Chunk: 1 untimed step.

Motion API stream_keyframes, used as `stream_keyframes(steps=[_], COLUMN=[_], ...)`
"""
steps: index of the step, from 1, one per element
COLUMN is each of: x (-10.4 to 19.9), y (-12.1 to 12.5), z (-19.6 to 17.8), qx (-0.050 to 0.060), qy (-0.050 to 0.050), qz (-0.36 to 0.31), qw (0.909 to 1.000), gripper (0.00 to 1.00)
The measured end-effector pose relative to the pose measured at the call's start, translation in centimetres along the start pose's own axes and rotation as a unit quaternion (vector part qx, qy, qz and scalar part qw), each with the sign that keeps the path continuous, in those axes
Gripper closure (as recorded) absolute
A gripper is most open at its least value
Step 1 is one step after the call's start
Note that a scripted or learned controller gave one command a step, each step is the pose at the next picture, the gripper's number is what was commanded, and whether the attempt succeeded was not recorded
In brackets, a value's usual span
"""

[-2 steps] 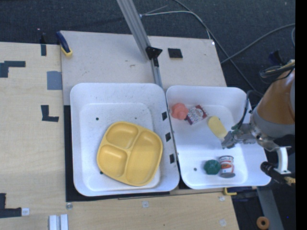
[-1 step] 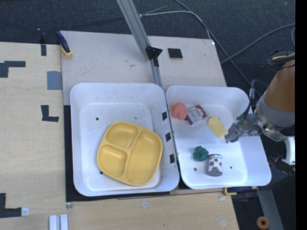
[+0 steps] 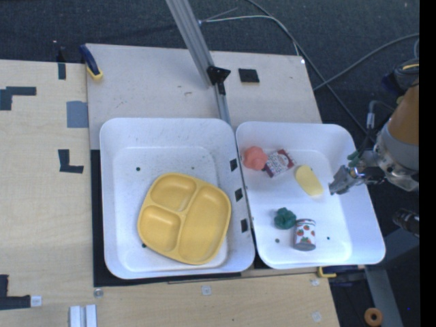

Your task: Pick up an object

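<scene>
In L bin (image 3: 116, 182) yellow tray (image 3: 184, 216); R bin (image 3: 340, 142) can (image 3: 304, 234); tool (image 3: 340, 182) grip unclear.

A pale wooden bench (image 3: 41, 203) is seen with two shallow white bins side by side near its front edge: the left bin (image 3: 116, 142) and the right bin (image 3: 340, 142), touching at their inner rims. Dark tape patches (image 3: 76, 113) are stuck on the bench's left part. A blue-and-yellow clamp (image 3: 90, 63) is fixed near the back edge.
</scene>
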State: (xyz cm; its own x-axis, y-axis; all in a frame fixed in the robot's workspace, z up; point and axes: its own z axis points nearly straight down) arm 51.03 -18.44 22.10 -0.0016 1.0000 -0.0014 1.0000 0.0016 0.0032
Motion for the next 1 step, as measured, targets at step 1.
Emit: stream_keyframes(steps=[1], x=[-0.39], y=[-0.51], z=[-6.04], qx=[-0.001], qy=[-0.001], qz=[0.000], qw=[1.0000], gripper=[1.00])
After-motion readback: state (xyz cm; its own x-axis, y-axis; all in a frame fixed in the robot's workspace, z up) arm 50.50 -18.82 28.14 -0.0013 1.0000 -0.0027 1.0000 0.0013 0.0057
